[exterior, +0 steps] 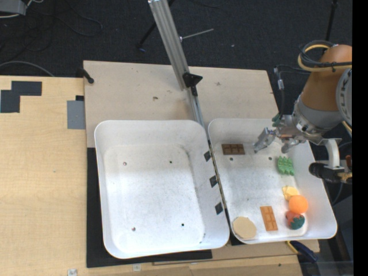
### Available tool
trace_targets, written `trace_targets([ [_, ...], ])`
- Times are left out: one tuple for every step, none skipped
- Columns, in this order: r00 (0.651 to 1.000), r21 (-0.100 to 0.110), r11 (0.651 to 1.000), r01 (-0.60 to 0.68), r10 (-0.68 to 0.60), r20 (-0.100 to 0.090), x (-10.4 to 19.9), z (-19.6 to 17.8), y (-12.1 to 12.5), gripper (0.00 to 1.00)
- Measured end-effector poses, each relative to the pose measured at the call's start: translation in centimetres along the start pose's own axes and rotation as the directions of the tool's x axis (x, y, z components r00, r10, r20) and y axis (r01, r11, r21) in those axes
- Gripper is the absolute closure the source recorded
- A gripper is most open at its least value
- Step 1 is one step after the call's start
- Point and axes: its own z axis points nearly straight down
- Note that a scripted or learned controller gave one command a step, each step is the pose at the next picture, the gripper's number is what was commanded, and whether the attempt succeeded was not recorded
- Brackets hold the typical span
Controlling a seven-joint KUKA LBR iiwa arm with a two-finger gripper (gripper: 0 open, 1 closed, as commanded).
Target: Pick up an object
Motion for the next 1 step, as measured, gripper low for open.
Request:
trace_targets([
  [1.0, 0.002, 1.0, 0.0, 0.0, -0.001, 0.7, 5.66, -0.96, 0.0],
])
